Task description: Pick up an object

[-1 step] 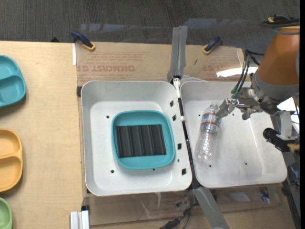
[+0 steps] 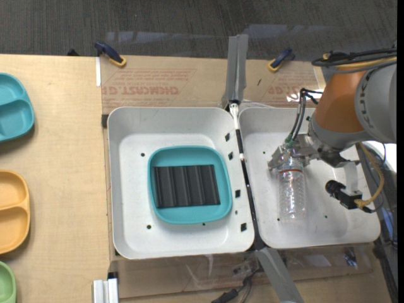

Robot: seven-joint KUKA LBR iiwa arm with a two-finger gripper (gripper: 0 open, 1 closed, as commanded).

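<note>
The gripper (image 2: 285, 160) is positioned low inside the right bin (image 2: 328, 232), directly over the upper end of a clear plastic bottle (image 2: 292, 193). The bottle lies on its side on the bin floor, its length running toward the near edge. The fingers appear to be closed against the bottle's cap end, though glare makes a firm grasp hard to confirm. In the left bin (image 2: 126, 188), a teal tray (image 2: 189, 214) with a dark ribbed insert is seated centrally.
</note>
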